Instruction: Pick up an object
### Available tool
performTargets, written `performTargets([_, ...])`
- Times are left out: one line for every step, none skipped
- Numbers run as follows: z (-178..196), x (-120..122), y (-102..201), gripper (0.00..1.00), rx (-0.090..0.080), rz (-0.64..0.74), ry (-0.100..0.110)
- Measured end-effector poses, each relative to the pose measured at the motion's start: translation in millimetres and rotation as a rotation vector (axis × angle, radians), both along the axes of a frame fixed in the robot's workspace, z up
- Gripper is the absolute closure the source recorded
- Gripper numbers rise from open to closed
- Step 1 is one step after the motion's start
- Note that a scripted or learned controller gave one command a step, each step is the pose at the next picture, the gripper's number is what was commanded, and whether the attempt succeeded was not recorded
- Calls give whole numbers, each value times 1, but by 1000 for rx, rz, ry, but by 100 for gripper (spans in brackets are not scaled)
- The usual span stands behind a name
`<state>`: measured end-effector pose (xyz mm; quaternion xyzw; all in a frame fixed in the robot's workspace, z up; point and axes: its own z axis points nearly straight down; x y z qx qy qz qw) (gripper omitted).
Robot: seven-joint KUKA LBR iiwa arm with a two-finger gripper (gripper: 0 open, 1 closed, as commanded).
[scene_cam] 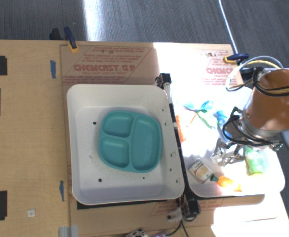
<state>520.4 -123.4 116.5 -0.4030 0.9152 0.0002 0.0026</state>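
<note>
So from where I'm standing there are two white bins on the bench. The left bin (80,132) has a teal divided plate (130,140) sitting pretty much dead center in it, three compartments, lying flat.

The right bin (243,194) is blasted with sunlight, so a lot of it is washed out and hard to read. The arm (272,105) comes in from 3 o'clock, with the orange band hanging over that bin's right half. The gripper (225,155) is down low in the bin, at about 7 o'clock from the orange band. I honestly can't tell how it's set from here, the metal bits just blur into the glare, and I can't make out anything caught in it.

Stuff lying around it in the right bin:
- a green object (254,163) just beside the gripper at 3 o'clock
- a small orange piece (225,182) near the bin's front edge, at 6 o'clock from the gripper
- a small packet (199,171) with a label, at about 8 o'clock from the gripper
- a teal and green thing (199,109) up at 11 o'clock, well apart
- a blue item (220,116) at 12 o'clock

An orange bit (179,131) sits right by the divider between the bins.
</note>
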Motion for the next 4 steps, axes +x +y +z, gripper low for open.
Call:
performTargets([0, 0, 0, 0, 0, 0, 1])
performTargets([-30, -34, -49, 0, -2, 27, -5])
performTargets([-30, -36, -44, 0, -3, 646, -4])
performTargets([-20, -34, -43, 100, -2, 642, -7])
